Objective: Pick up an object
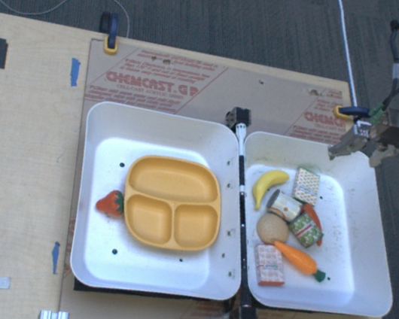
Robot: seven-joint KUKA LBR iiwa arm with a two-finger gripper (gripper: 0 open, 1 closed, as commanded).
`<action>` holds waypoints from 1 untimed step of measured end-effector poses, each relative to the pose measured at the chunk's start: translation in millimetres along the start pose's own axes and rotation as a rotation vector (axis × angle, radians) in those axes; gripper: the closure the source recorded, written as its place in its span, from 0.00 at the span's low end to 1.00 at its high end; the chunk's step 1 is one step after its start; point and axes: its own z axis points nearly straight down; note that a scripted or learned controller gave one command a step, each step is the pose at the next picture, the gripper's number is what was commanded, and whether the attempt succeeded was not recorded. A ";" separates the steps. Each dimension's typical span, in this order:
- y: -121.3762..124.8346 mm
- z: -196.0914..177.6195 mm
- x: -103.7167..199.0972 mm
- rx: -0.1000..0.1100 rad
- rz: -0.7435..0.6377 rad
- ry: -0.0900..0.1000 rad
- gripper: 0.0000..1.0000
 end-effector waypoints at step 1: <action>-31.2 160.2 -11.0 -0.009 0.002 -0.003 0.00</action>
